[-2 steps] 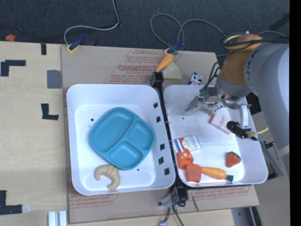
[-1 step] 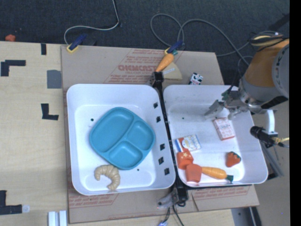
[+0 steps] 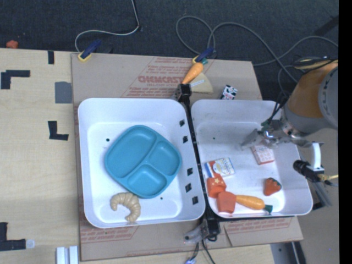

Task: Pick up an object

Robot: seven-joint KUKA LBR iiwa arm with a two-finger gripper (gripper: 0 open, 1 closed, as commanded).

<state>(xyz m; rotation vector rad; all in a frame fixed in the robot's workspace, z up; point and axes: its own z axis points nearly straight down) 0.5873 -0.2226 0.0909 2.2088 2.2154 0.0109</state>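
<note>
The right bin point(image 3: 231, 111) holds a small pink-and-white packet point(image 3: 263, 155), a white carton with red print point(image 3: 221, 167), two red blocks point(image 3: 216, 186) point(image 3: 226, 202), a toy carrot point(image 3: 250, 202) and a strawberry point(image 3: 271, 186). My gripper point(image 3: 257, 138) reaches in from the right and hangs low over the bin's upper right part, just above and left of the packet. Nothing is visibly held in it. The orange band of the arm point(image 3: 308, 100) rises behind it.
The left bin point(image 3: 88, 147) carries a blue divided plate point(image 3: 144, 159) and a croissant point(image 3: 126, 205). Behind the bins, on the cardboard, lie another toy carrot point(image 3: 192, 72), a pale wedge point(image 3: 202, 84) and a small black-and-white cube point(image 3: 229, 92). Cables trail across the dark floor beyond.
</note>
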